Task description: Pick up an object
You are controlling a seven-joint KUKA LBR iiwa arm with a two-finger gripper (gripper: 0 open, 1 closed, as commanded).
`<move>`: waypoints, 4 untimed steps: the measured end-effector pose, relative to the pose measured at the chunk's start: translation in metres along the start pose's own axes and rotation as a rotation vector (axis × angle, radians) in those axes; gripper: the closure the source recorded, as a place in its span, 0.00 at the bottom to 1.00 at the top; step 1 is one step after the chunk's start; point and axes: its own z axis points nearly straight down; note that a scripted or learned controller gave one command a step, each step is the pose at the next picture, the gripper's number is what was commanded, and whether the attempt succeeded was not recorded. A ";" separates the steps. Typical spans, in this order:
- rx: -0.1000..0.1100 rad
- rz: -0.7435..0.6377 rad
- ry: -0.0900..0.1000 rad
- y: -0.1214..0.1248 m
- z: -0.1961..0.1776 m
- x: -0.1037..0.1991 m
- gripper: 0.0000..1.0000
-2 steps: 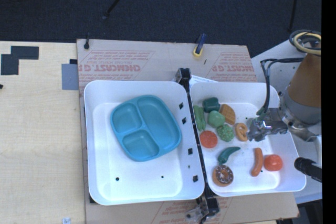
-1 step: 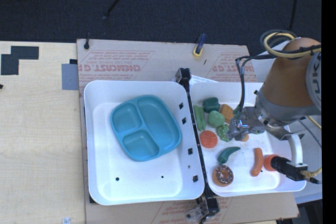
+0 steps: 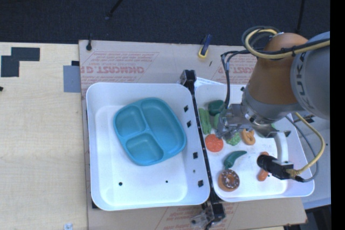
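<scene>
— White bins are noted side by side on the counter (image 3: 43, 132); what is recorded in the left bin (image 3: 105, 186)?
— One blue divided plate (image 3: 149, 130).
— And the right bin (image 3: 302, 188)?
— Toy foods: a tomato (image 3: 214, 143), green pepper (image 3: 234, 157), doughnut (image 3: 229, 179), orange ring (image 3: 248, 137). The gripper (image 3: 229, 125) is lowered among them, just above the tomato; whether it is clenched cannot be told.

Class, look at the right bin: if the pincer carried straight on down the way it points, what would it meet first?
Probably the green leafy toy beneath the pincer, beside the red tomato; depth is uncertain.
</scene>
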 end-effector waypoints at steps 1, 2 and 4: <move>-0.001 0.000 0.000 0.019 -0.014 0.047 1.00; -0.001 -0.001 0.000 0.041 -0.015 0.100 1.00; 0.001 0.003 -0.002 0.032 -0.022 0.126 1.00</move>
